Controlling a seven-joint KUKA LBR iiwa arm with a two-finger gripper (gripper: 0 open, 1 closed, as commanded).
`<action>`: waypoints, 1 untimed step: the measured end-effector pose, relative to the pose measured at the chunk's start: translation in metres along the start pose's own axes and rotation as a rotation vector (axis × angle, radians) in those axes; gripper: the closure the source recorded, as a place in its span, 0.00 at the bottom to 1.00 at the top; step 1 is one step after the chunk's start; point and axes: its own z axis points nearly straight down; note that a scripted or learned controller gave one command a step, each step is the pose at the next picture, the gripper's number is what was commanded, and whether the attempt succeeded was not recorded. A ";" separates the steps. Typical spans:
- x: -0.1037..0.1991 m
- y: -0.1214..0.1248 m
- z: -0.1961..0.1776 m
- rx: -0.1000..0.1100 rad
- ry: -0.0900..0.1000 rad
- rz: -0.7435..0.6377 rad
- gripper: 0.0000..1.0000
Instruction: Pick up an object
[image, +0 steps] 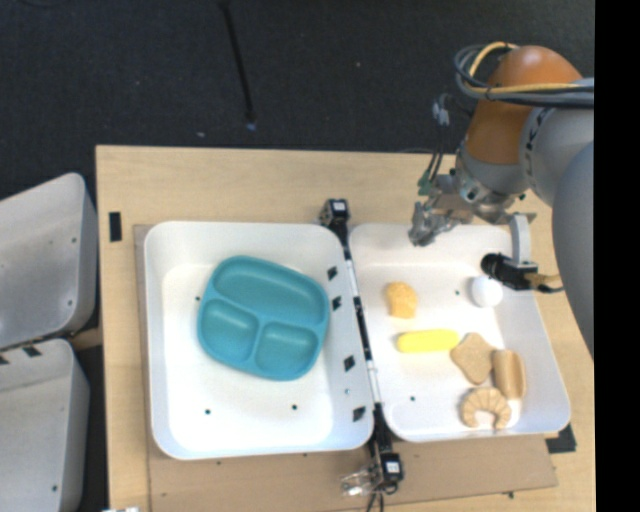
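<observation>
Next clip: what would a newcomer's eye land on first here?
Probably the teal divided plate lying alone in the left bin. Next, the arm's orange band at upper right, with the tool over the right bin's far edge, apart from the pastries and yellow piece below it.

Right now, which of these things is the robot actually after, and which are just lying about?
For the job:
hand
orange nugget
yellow piece
white ball
croissant
two bread pieces

Just lying about:
teal divided plate
left bin
</observation>
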 end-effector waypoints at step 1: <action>-0.002 0.001 -0.054 0.000 0.000 -0.001 1.00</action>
